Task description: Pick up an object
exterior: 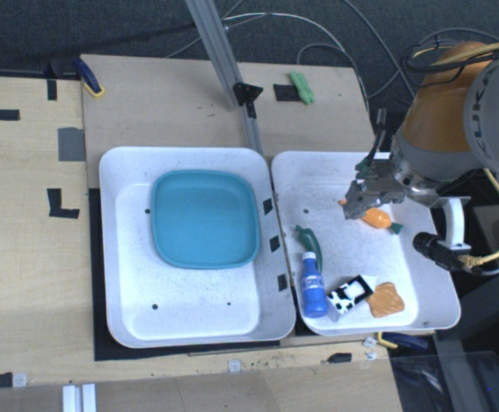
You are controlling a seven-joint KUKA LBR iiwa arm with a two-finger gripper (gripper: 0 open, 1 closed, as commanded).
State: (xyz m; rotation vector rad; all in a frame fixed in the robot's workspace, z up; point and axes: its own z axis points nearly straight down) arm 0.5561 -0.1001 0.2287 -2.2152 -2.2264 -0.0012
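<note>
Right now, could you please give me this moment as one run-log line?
pincer: low in right bin, beside orange toy | grasp: not confirmed | left bin: teal plate

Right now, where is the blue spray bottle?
The blue spray bottle lies in the right bin, near its left wall and front edge, just left of the black-and-white toy.

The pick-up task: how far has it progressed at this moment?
Done: the hand has reached the right bin and hangs low beside the small orange toy. In hand: nothing visibly; whether it grips the toy cannot be seen. Left: the grasp and lift. The blue spray bottle, black-and-white toy and tan piece lie untouched.
</note>
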